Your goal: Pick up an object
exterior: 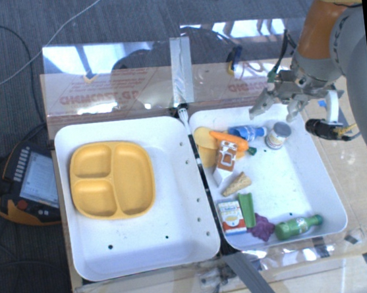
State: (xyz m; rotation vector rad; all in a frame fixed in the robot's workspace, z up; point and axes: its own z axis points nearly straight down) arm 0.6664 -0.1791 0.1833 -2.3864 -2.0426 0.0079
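Note:
My gripper [277, 107] hangs over the back edge of the right bin [307, 180], its two fingers spread open with nothing between them. Just in front of it lie a small silver-topped jar [275, 136] and a blue bottle [247, 132]. Further left are an orange carrot-shaped piece [229, 138], an orange and white box [225, 158], a yellow item [202, 137] and a bread piece [236, 182]. Near the front lie a red and white carton [230, 216], a green stick [246, 209], a purple item [262, 227] and a green bottle [298, 226].
The left bin [181, 235] holds a yellow divided plate [112, 179]. A clear panel [181, 70] stands behind both bins. A handheld pendant [29, 184] lies on the floor at the left. The arm [327, 22] comes in from the upper right.

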